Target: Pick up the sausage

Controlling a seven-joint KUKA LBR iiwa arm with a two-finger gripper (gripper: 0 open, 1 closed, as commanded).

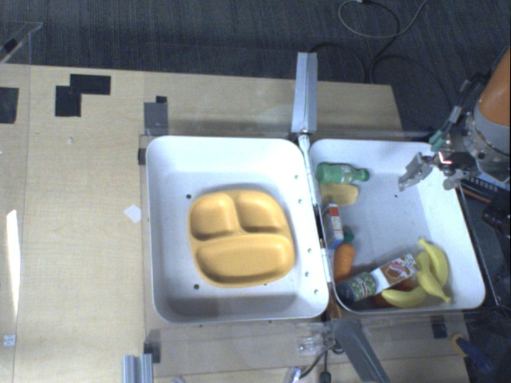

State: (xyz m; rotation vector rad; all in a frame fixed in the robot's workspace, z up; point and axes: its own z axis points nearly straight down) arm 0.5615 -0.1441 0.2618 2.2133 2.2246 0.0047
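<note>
Wooden bench (72,238), two white bins. Left bin (168,214) holds a yellow divided tray (239,236). Right bin (463,238) holds a green bottle (342,172), carrot (343,260), bananas (427,278) and a labelled bottle (379,278). Sausage: can't pick it out. Gripper (431,172) over right bin's far right corner, jaws spread, nothing between them.

Even, bright overhead light falls across the bench (72,238), washing the two white bins pale. The left bin (164,214) carries a soft grey shadow along its rim toward 6 o'clock; the yellow tray (239,238) casts little. A glare streak marks the bench at 9 o'clock. The whole frame is soft and grainy, and the arm (491,110) at 3 o'clock is blurred.
</note>
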